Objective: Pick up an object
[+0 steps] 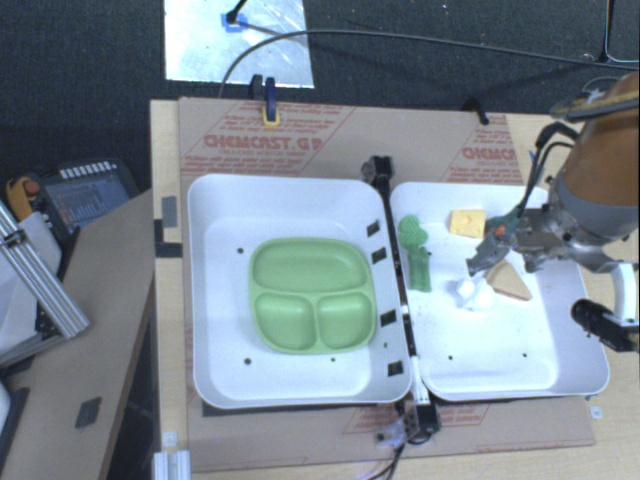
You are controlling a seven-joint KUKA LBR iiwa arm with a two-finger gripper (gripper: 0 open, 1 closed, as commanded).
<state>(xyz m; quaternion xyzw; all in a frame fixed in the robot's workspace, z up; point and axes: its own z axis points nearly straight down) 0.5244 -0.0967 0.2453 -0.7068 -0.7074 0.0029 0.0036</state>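
Green divided plate [305, 296] in the left bin [215, 268], green toy [414, 253] just right of the divider, yellow block [466, 222] beyond it, claw [487, 264] over white lump [472, 292], grip unclear, tan wedge [511, 282] beside.

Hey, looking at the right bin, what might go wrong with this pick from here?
Risks, judged from this one view:
1. The gripper sits low among close-packed pieces: the small white object touches the tan wedge, so closing may catch both or push one aside.
2. The yellow block lies just behind the gripper, and a sweep could knock it.
3. The green toy rests near the bin's dividing edge and could be nudged against it.
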